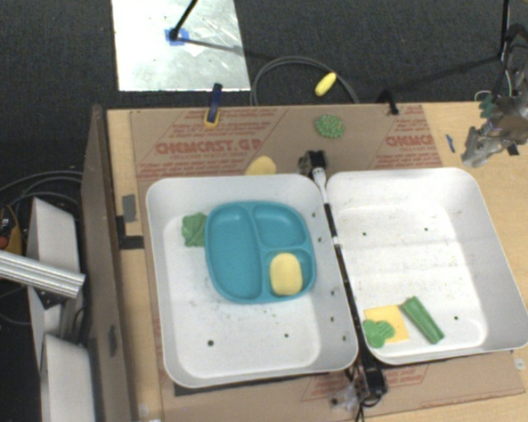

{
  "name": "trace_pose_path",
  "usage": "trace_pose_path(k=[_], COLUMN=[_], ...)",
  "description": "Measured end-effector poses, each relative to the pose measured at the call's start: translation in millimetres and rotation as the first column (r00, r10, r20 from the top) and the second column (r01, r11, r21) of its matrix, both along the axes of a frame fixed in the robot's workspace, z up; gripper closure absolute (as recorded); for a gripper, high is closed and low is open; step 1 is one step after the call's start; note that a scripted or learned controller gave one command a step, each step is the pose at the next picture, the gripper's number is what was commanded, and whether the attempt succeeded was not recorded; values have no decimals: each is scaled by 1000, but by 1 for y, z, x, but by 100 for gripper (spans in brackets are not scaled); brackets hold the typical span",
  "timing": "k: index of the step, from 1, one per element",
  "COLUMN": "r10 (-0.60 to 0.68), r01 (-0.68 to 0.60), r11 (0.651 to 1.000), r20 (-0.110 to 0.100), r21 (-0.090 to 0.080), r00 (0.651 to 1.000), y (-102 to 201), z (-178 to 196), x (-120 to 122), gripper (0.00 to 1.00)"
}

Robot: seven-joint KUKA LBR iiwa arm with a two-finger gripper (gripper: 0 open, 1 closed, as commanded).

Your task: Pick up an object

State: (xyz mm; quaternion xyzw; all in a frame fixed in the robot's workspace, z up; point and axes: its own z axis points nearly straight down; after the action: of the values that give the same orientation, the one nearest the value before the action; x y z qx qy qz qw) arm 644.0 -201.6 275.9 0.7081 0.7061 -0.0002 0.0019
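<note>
The left bin (178,345) holds a blue divided plate (240,252) with a yellow lump (286,273) in its lower right compartment and a green leafy piece (194,229) touching its left edge. In the right bin (426,231), a green stick (422,319), a yellow square (388,321) and a small green piece (377,332) lie near the front. The tool (496,133) hangs beyond that bin's far right corner over the tabletop (206,142).

At the two o'clock edge there's the gripper (494,134), a pale grey metal assembly with blocky, angular parts. Thin wires loop around its upper section, and an orange-tan patch shows right above it at the frame's border.
</note>
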Motion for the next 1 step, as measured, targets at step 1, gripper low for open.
trace_pose_path(k=[1], r10=[8], r01=[-8], r11=[1000], r20=[3], r21=[0], r00=[1000], y=[-3], z=[-3], x=[22], gripper=[100])
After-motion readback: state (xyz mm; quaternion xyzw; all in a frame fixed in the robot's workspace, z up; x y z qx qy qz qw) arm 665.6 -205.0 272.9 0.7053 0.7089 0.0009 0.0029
